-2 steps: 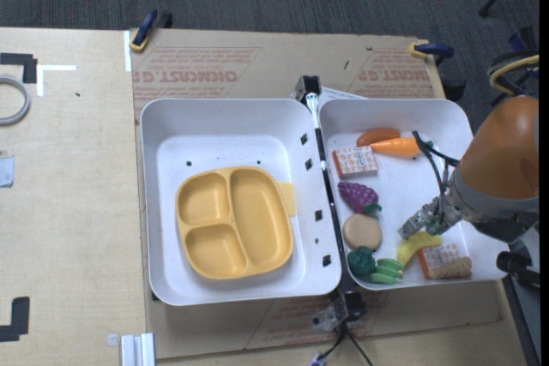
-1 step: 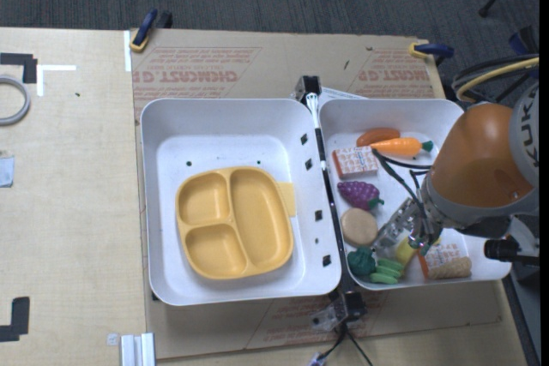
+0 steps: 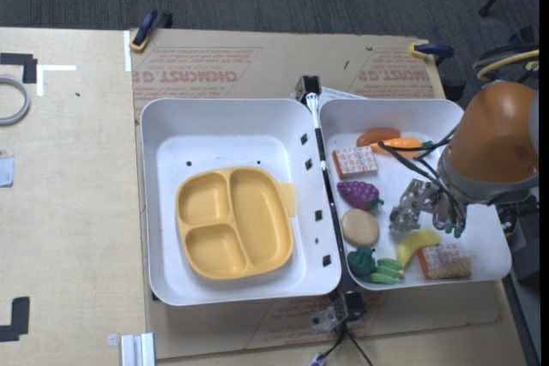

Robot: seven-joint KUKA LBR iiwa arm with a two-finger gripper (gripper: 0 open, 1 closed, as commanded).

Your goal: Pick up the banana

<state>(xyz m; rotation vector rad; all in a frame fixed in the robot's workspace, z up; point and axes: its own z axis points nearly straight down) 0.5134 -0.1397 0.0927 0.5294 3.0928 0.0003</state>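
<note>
Two metal fingers of my claw (image 3: 420, 210) hang over the right bin (image 3: 480, 266), and I cannot tell from up here whether they are spread or closed; nothing I can make out sits between them. Just below and slightly right of the claw, the banana (image 3: 415, 243) lies on the bin floor, curved, apart from the fingers as far as I can judge. A piece of toast (image 3: 445, 261) touches the banana's lower right side. Left of the claw I see a round bun (image 3: 360, 228), purple grapes (image 3: 358, 194) above it, and green vegetables (image 3: 375, 266) near the front edge. Farther back sit a red-and-white packet (image 3: 355, 160) and a carrot (image 3: 396, 145). In the left bin (image 3: 163, 184) rests a yellow divided plate (image 3: 234, 222).
</note>
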